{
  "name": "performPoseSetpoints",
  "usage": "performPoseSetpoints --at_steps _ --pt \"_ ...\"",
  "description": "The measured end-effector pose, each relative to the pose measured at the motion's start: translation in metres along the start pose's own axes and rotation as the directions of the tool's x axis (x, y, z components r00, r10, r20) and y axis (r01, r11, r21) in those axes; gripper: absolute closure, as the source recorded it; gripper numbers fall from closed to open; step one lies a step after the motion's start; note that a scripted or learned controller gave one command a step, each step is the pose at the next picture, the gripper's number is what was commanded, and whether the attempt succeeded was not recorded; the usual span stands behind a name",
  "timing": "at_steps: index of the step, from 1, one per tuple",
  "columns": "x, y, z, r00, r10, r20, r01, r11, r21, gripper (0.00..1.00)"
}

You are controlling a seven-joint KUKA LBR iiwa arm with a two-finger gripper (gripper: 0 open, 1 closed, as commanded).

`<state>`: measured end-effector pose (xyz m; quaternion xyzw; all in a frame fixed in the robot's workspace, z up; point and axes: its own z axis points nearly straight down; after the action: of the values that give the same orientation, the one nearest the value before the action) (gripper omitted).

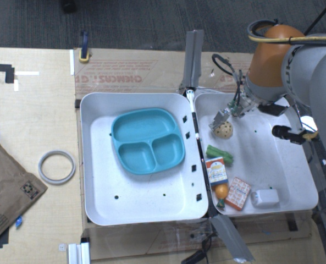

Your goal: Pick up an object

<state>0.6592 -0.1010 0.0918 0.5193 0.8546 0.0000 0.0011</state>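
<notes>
- The gripper [222, 119] hangs low in the upper left part of the right bin [294, 164], its tip just above a speckled beige ball [224, 130]; whether it touches the ball is unclear, and how it is set cannot be told (too small and dark against the cables).
- The arm [294, 59] fills the upper right of the frame and is cut off at the right edge.
- Lower in the same bin lie a green piece [220, 153], a small carton [216, 172], an orange fruit [221, 191], a red-patterned packet [238, 193] and a white block [265, 196], all crowded toward the bin's lower left.
- The left bin [97, 164] holds a blue divided tray [148, 141].
- Left of the bins sit a tape ring [56, 166] and a brown cardboard box [3, 191] (cut off at the frame edge).
</notes>
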Motion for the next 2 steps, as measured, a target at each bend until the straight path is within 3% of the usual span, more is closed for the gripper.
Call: performPoseSetpoints --at_steps 1,2 --pt "0.019 -0.007 -0.101 0.999 -0.038 0.000 0.038 0.999 -0.001 0.00" --pt "-0.002 -0.001 0.000 0.992 -0.128 0.000 0.128 0.992 0.000 0.00"
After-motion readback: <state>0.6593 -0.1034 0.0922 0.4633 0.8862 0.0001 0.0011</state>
